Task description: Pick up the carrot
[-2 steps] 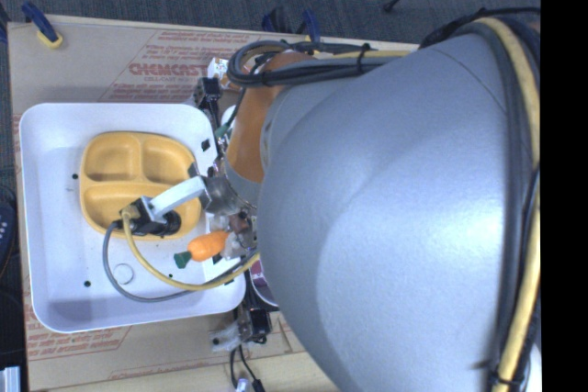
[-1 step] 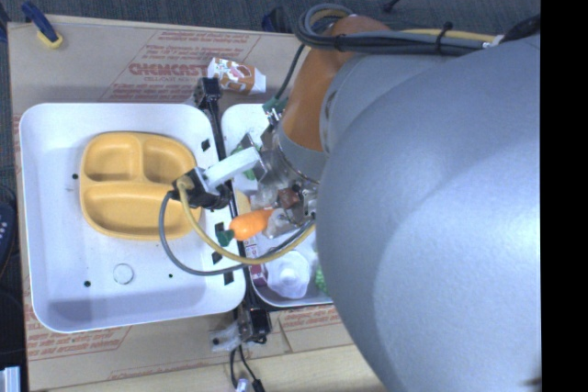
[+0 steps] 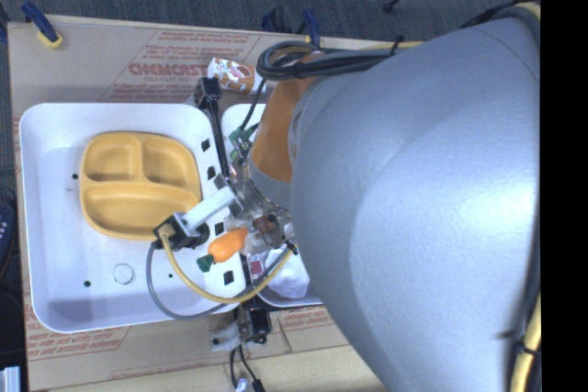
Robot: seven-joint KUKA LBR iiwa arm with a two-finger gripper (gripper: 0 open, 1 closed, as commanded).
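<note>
The carrot (image 3: 227, 244) is small and orange with a green top (image 3: 204, 262) pointing lower left. It hangs over the rim between the two bins. Its thick right end sits between the dark fingers of my gripper (image 3: 255, 237), which is shut on it. The big grey arm with its orange band (image 3: 273, 138) comes in from the right and hides most of the right bin.
A yellow divided plate (image 3: 138, 184) lies in the left bin (image 3: 46, 225). A yellow cable loop (image 3: 216, 294) and a black bracket (image 3: 179, 231) hang from the wrist over that bin's right part. A small coloured item (image 3: 230, 73) lies on the cardboard behind the bins.
</note>
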